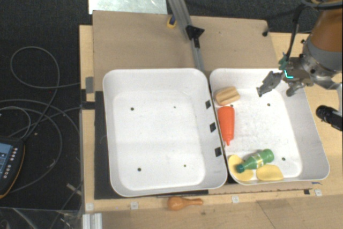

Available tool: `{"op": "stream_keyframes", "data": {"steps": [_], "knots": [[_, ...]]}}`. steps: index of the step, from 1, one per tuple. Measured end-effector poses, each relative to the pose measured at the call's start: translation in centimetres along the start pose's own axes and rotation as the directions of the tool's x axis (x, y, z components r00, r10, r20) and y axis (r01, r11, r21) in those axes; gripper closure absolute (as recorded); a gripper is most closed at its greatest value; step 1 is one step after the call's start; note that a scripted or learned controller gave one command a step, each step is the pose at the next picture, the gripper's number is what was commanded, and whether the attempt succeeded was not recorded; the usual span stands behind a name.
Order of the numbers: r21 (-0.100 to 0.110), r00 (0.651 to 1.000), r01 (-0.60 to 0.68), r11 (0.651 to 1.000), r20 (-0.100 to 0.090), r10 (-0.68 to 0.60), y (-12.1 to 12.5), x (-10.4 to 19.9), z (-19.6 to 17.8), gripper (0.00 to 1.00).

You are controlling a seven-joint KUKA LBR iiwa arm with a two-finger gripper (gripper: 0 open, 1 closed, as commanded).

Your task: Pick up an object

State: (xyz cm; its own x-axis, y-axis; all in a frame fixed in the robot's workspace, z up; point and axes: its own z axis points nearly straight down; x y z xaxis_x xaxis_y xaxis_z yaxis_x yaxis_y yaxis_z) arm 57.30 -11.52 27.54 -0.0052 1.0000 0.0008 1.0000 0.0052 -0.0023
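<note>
Bottle wedged between yellow pieces | our gripper spread, nothing held, above right bin | we risk nudging neighbours, slipping.

- The arm had a grey body with an orange band.
- A small teal light glowed near the wrist.
- The gripper had dark grey metal fingers.

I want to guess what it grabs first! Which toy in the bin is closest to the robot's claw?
The tan bread roll, at the bin's top left. The orange carrot, green bottle and yellow pieces lie farther from the gripper.
</note>
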Motion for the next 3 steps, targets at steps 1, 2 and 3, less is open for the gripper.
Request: {"op": "stream_keyframes", "data": {"steps": [1,2,3], "knots": [[-0.004,1.000,-0.002,1.000,0.001,0.002,0.1,0.0,-0.2,0.00],[0.002,1.000,-0.006,1.000,0.000,0.006,0.0,-0.6,5.9,0.00],[0.000,1.000,-0.005,1.000,0.000,0.005,0.8,-0.1,11.7,0.00]]}}
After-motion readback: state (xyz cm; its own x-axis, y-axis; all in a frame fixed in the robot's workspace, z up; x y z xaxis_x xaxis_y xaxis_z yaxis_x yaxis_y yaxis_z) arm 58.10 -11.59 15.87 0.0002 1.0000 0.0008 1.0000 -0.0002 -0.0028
